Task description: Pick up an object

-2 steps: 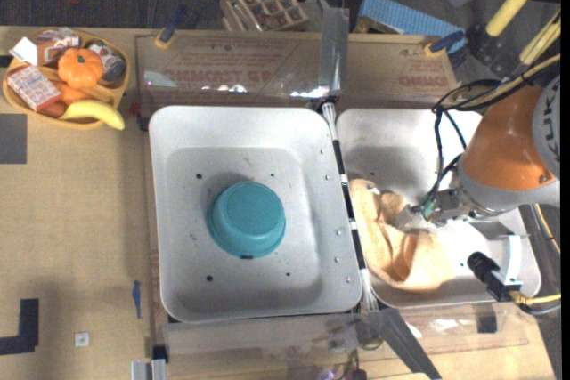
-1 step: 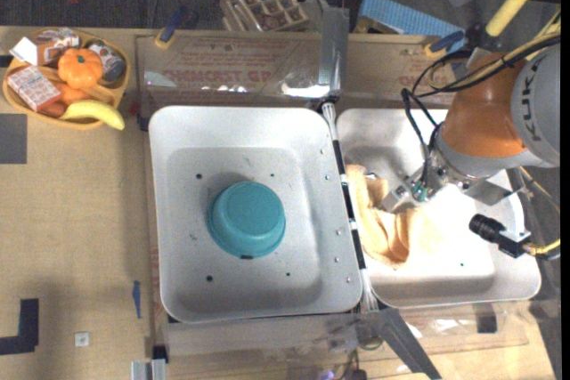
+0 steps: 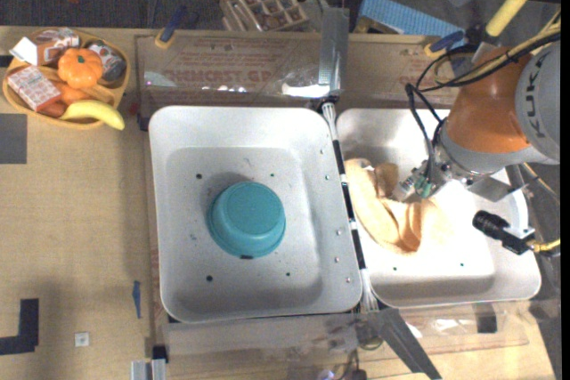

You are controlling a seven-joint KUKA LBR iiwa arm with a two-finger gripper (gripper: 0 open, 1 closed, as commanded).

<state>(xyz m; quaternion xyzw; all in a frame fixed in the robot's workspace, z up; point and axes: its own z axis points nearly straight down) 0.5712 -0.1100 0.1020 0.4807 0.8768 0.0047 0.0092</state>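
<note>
Grey arm [image 3: 534, 102] lettered "KU", gripper [image 3: 420, 188] low in the right bin [image 3: 463, 280], touching a crumpled tan cloth [image 3: 387, 209], finger spread impossible to tell, teal bowl [image 3: 248, 218] upside down in the left bin [image 3: 178, 156].

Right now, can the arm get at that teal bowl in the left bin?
Probably yes. The teal bowl sits upside down in the open left bin with nothing over or beside it. The gripper is down in the right bin at the tan cloth, so it must lift and cross the divider first.
</note>
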